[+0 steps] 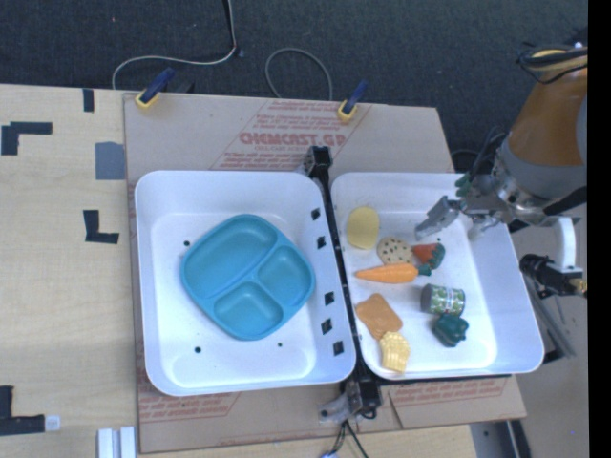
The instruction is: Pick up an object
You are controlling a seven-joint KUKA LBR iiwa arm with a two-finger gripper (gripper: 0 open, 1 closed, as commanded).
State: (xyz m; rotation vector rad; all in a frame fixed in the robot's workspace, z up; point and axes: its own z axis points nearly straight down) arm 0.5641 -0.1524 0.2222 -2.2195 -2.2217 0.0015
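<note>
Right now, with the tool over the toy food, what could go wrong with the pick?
1. The tool hangs above the cookie, red piece and carrot, which touch or nearly touch; it could knock a neighbour or catch two.
2. The can lies on its side and might roll if nudged.

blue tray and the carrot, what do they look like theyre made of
The blue tray looks like moulded plastic: one even colour, rounded compartments, soft sheen on its ridges. The carrot looks like toy plastic or rubber: flat, uniform orange with a smooth surface, though at this size the finish is hard to judge.
</note>
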